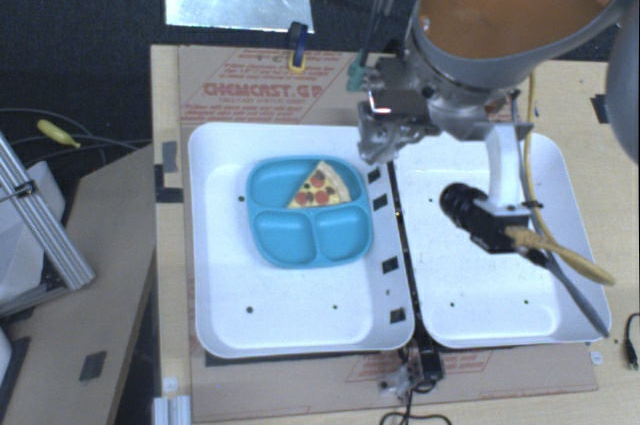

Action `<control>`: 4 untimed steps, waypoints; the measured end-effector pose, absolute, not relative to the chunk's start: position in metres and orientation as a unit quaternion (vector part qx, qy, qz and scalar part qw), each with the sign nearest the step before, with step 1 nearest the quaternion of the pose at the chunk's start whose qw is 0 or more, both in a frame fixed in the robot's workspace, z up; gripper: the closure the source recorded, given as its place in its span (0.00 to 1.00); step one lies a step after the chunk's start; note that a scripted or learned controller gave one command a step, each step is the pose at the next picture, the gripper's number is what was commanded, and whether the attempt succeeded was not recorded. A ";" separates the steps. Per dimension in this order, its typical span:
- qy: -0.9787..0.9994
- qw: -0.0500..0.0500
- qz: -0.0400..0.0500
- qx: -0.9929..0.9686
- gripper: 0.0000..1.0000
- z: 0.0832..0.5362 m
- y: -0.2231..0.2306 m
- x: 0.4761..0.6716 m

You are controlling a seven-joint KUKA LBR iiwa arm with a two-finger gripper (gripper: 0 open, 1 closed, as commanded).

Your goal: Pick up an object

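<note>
Two white bins; left bin (215, 313) holds a blue divided plate (300, 238) w/ a pizza slice (322, 185) lying flat in its far compartment. The right bin (500, 318) shows no loose item I can make out. Gripper (378, 145) sits over the far end of the ridge between the bins, just beside the plate's far-right corner. Can't tell if it's released or clenched; nothing visibly held. Step, imo: approach, pre-grasp. Next move needs a short shift left over the slice or plate rim, then a descent. The slice is thin and flat, so prob. a tricky pinch.
</note>
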State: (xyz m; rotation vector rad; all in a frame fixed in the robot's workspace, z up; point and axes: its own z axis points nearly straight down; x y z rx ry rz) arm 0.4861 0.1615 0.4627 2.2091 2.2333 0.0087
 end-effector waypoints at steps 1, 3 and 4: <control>0.709 0.001 0.002 0.705 1.00 0.475 0.181 0.487; 0.706 0.001 0.002 0.708 1.00 0.486 0.152 0.500; 0.708 0.000 0.000 0.706 1.00 0.459 0.163 0.486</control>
